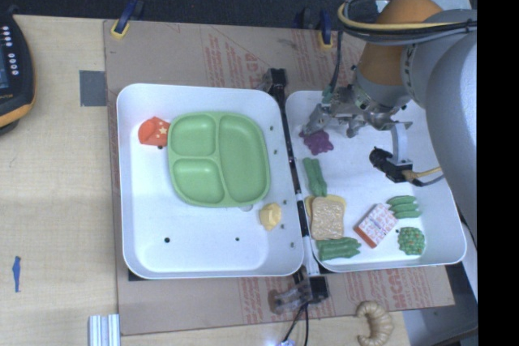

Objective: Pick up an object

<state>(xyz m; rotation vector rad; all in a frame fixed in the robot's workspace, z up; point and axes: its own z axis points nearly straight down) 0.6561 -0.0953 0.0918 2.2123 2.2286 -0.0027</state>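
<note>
Partly hidden: end effector (320, 128) over purple obj (319, 143), grip unclear.

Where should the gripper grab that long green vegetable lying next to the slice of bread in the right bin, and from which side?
Probably straight from above, pinching the long green vegetable across its narrow width near the upper end. It lies flat and slim, lengthwise along the right bin's left wall; its lower end meets the bread slice, leaving little finger room there.

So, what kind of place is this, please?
Probably a robot lab test bench, not a kitchen: two white bins clamped on cardboard, toy food such as the purple grapes, and a grey robot arm reaching over them.
</note>
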